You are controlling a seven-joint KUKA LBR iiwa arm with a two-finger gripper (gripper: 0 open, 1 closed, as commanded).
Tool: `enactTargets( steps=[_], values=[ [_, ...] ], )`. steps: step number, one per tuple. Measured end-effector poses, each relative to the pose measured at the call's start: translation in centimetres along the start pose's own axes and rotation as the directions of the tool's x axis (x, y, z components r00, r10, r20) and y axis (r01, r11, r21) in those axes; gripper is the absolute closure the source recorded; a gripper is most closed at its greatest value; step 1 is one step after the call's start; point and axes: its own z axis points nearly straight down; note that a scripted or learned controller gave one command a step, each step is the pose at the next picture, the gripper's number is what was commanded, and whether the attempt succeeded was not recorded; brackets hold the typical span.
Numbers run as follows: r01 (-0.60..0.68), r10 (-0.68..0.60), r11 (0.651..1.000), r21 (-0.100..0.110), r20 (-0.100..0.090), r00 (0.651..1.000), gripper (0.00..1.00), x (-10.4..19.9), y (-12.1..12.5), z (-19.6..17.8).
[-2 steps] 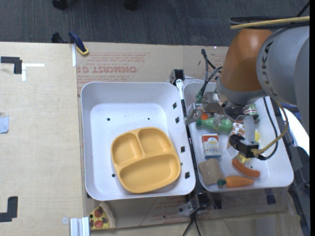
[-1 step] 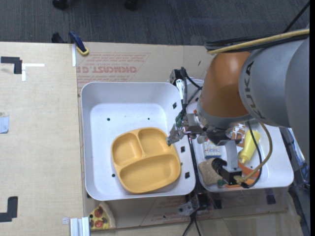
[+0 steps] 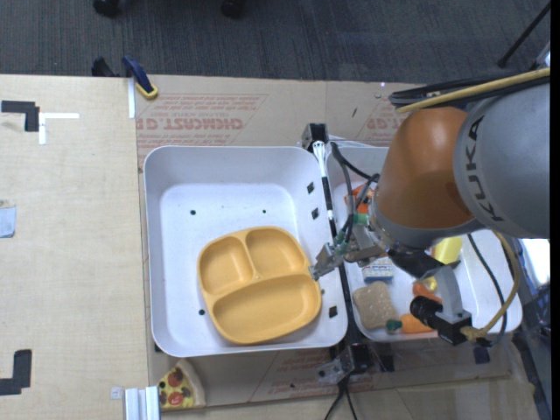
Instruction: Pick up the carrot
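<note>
The carrot (image 3: 415,325) is orange with a green tip and lies near the front edge of the right bin (image 3: 512,315), partly behind a black part of the arm. My gripper (image 3: 339,250) hangs over the divider between the two bins, to the left of the carrot and further back. The grey and orange arm covers most of the right bin.
A yellow divided plate (image 3: 259,284) lies in the left bin (image 3: 175,234). In the right bin a tan textured block (image 3: 374,305), a small blue-and-white item (image 3: 378,272) and a yellow object (image 3: 447,250) sit close to the carrot. Cables run along the divider.
</note>
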Motion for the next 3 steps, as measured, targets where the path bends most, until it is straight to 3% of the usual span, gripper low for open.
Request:
enactTargets(
  steps=[1, 2, 3],
  values=[
    [0.131, -0.131, 0.991, -0.004, 0.003, 0.991, 0.00, -6.3, -1.4, -5.2],
    [0.082, -0.082, 0.997, -0.004, 0.005, 0.997, 0.00, -23.3, -4.0, -4.9],
    [0.095, -0.095, 0.995, 0.000, -0.001, 0.995, 0.00, -25.4, -5.9, 8.0]
  ],
)
